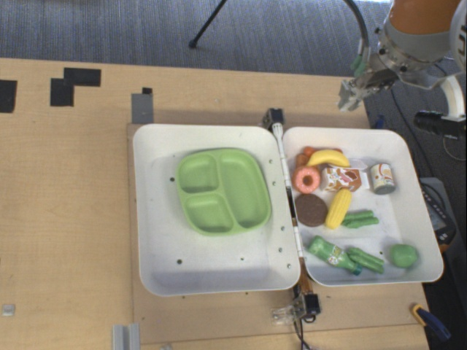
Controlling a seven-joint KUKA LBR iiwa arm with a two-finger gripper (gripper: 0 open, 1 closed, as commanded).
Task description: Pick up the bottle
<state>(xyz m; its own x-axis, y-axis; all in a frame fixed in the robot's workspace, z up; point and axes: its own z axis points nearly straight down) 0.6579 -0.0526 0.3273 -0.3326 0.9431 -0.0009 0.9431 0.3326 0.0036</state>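
Green bottle [333, 254] lying near right bin's [408, 155] front edge, my fingers [352, 93] above its far rim, grip state unclear.

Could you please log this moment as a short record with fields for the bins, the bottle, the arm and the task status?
left bin: white bin holding a green divided plate
right bin: white bin with toy foods: banana, donut, corn, can
bottle: green bottle lying near the right bin's front edge
arm: claw raised beyond the right bin's far edge
task status: bottle not yet picked up
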